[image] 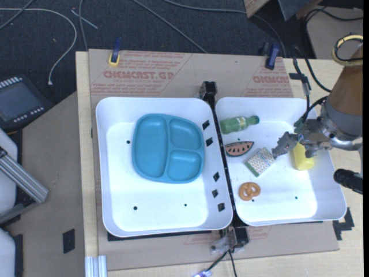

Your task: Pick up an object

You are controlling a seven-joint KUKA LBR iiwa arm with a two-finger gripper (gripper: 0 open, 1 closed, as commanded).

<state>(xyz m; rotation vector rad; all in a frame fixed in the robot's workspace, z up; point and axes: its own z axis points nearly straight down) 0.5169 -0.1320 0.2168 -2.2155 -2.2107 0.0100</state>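
While the gripper hangs at the right bin's three o'clock edge, whether it grips I cannot tell; one yellow block lies beside it, one sponge at center, open floor toward six; left bin: one blue plate

Even overhead light, we see the white bins glaring bright, shadows soft, slight blur throughout, dark floor dim.
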